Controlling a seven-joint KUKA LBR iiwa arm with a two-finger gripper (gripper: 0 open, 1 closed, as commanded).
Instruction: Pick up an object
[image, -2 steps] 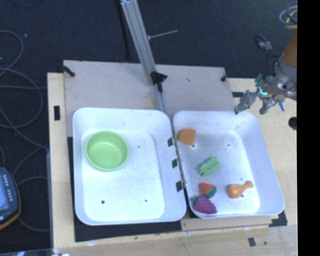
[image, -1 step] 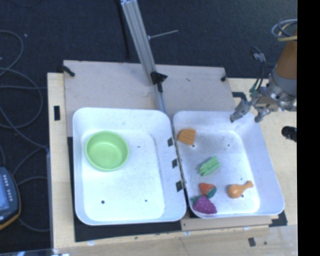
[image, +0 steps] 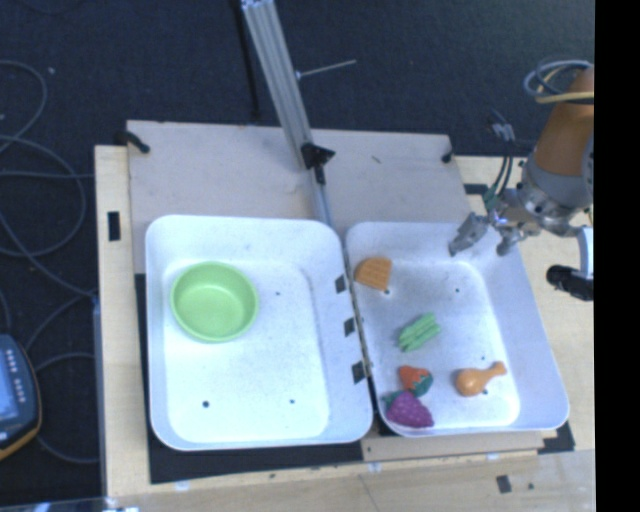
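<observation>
Fingers (image: 465, 238) on the grey two-finger gripper (image: 486, 238) are spread apart, with nothing seen between them. One dark fingertip is angled down toward the left and the other is pointed more straight down, so a wide V shape is formed. The gripper is parked over the top right corner of the right shallow white bin (image: 520, 330), right about at the rim, and whether the rim is touched can't really be told from this angle.

The grey arm with the orange band (image: 562, 135) is brought in from the right side of the view. The orange section is seen standing fairly upright above the wrist, and the wrist is bent down and to the left toward the bin.

Inside the right bin, the toys are all left lying on the floor, well apart from the gripper. An orange rounded bread-like toy (image: 373, 272) is placed near the top left corner, close to the divider. A green ridged plastic vegetable (image: 418, 331) is found around the middle. Down near the bottom edge, a small red and green strawberry-like toy (image: 414, 379) is set just above a purple bunch of plastic grapes (image: 410, 409), the two touching or nearly so. An orange plastic drumstick (image: 478, 378) is laid to their right.

In the left shallow white bin (image: 290, 330), a light green plastic bowl (image: 213, 300) is seated upright toward the upper left.
</observation>
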